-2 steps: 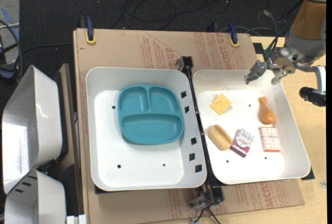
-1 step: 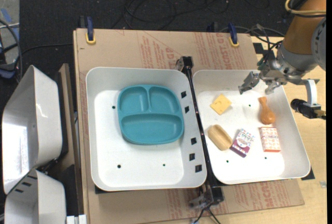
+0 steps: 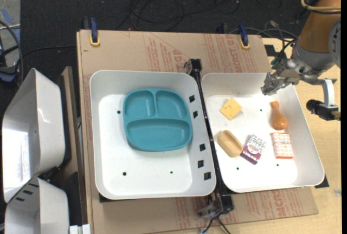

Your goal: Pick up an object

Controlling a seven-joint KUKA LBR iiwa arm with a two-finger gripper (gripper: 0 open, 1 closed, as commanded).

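The right bin (image 3: 303, 173) holds a yellow cheese wedge (image 3: 231, 109), a tan bread roll (image 3: 230, 143), a small purple-and-white packet (image 3: 253, 149), an orange-and-white packet (image 3: 281, 145) and an orange drumstick-shaped piece (image 3: 278, 116). My gripper (image 3: 269, 88) hangs over the bin's upper right corner, just above and left of the orange piece. Nothing shows between its fingers.
The left bin (image 3: 108, 173) holds a teal divided plate (image 3: 157, 119). Both bins rest on a cardboard-covered bench (image 3: 162, 49) with blue and yellow clamps at the back. White tubs (image 3: 30, 130) stand off the bench at the left. Cables lie on the dark floor behind.
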